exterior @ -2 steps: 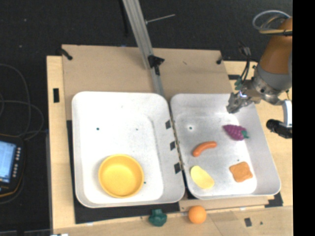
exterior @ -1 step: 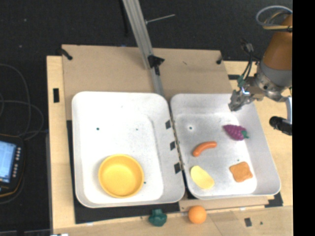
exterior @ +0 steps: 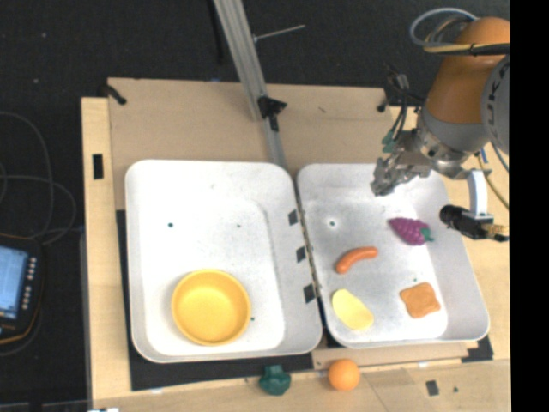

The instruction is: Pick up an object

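Note:
My gripper (exterior: pixel 383 184) hangs over the far part of the right bin (exterior: pixel 360 183), with nothing seen between its fingers. A purple grape bunch (exterior: pixel 409 230) lies a little in front of it, to the right. An orange sausage (exterior: pixel 355 258) rests near the bin's middle. Nearer the front sit a pale yellow piece (exterior: pixel 352 309) and an orange-brown toast-like square (exterior: pixel 419 299). In the left bin (exterior: pixel 171 196), a yellow bowl (exterior: pixel 210 306) stands at the front.
Outside the bins, on the bench's front edge, lie an orange ball (exterior: pixel 343 374) and a small dark green object (exterior: pixel 274 380). A slanted metal rail (exterior: pixel 249 67) runs from the back down to the gap between the bins.

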### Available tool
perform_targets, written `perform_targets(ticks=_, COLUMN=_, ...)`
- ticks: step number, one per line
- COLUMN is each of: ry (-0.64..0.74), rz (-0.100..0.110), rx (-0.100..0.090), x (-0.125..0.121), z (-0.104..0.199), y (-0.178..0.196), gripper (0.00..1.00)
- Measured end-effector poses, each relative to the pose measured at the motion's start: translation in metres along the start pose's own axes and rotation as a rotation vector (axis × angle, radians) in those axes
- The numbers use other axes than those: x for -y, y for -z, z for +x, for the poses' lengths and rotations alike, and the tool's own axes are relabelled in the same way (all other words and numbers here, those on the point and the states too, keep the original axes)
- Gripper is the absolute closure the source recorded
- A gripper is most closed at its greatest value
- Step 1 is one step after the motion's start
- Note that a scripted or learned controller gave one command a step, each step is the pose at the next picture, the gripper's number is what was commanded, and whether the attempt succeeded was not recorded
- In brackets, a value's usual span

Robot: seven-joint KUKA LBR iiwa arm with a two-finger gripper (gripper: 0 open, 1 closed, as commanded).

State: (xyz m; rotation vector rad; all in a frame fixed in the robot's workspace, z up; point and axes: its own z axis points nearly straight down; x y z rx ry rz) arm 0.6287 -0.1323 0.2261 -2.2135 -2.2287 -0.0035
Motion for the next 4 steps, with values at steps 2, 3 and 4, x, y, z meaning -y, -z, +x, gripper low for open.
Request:
perform_targets(ticks=2, ry=-0.001, rz=0.000, rx=0.001, x=0.027, z=0.095, y=0.005, gripper=1.00)
perform_targets(ticks=3, ry=0.001, rz=-0.001, rx=-0.001, x=0.038, z=0.148, y=0.020, gripper=1.00)
perform_targets(ticks=4, ry=0.002, rz=0.001, rx=-0.001, x=0.050, z=0.207, y=0.024, gripper=1.00)
